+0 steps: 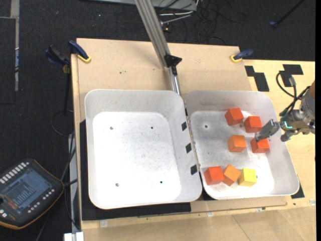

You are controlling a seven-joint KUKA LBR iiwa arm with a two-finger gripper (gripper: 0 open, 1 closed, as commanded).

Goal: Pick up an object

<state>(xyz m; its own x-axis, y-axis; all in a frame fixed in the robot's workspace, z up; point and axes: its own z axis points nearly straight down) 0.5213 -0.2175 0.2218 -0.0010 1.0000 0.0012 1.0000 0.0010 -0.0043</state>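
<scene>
Several small blocks lie in the right bin (281, 182). Two red-orange blocks (233, 116) (252, 123) sit toward the back. An orange block (236, 143) and a red block (261, 146) lie mid-bin. Along the front stand a red block (214, 175), an orange block (231, 174) and a yellow block (248, 176). My gripper (265, 133) reaches in over the bin's right rim. Its tip is just above the mid-bin red block and seems to touch that block's top edge. I see no block lifted.
The left bin (95, 134) stands beside the right one, with a metal pole (153, 26) slanting over the back of the bench. Clamps (80, 51) (241, 55) mark the board's far corners. A teach pendant (25, 192) lies at the lower left.
</scene>
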